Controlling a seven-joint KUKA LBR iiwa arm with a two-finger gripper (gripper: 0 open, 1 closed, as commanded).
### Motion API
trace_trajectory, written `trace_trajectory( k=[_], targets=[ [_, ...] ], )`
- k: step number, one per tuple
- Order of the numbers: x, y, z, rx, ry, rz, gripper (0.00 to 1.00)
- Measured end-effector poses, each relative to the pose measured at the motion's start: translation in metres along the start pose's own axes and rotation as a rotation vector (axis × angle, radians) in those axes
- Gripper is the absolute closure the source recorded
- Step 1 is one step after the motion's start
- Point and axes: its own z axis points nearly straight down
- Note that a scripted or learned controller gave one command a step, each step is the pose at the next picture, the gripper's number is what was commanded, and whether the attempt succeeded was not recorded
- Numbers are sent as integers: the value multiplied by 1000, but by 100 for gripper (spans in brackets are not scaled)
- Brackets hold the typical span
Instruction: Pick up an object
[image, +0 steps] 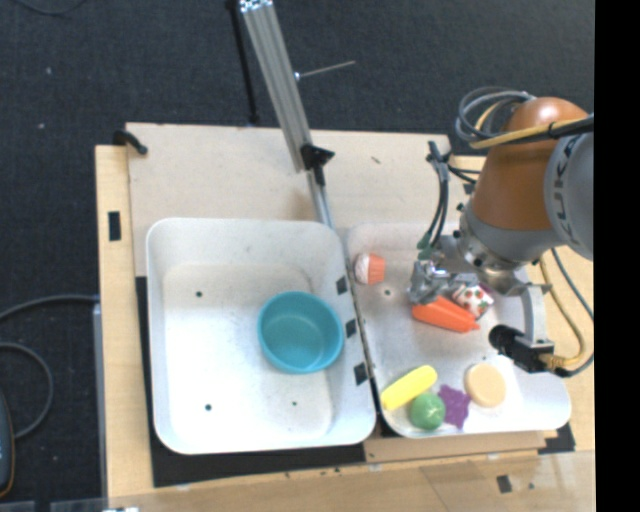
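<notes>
The arm (520, 170) comes in from the right and hangs over the right bin (545, 410). Its gripper (430, 283) is low, right by the left end of the carrot (445, 316). I cannot tell if it is holding anything. Just behind the carrot, close to the gripper, sits a red and white toy (472, 297). It is partly hidden, so I cannot tell what it is. A small orange and white toy (370, 268) lies near the wall between the two bins. Along the near edge of the right bin are a yellow piece (408, 386), a green ball (427, 411), a purple toy (455, 405) and a pale round piece (486, 384), all packed close together. The ball touches the yellow piece and the purple toy. A bare patch of floor lies in the middle of this bin, between the carrot and the front row. The left bin (200, 250) has a blue bowl (300, 332) near its right wall, with lots of room to its left.
</notes>
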Motion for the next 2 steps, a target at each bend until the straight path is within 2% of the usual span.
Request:
trace_trajectory(
  k=[1, 2],
  targets=[
    [47, 11, 8, 0, 0, 1, 100],
    [94, 22, -3, -3, 1, -1, 100]
  ],
)
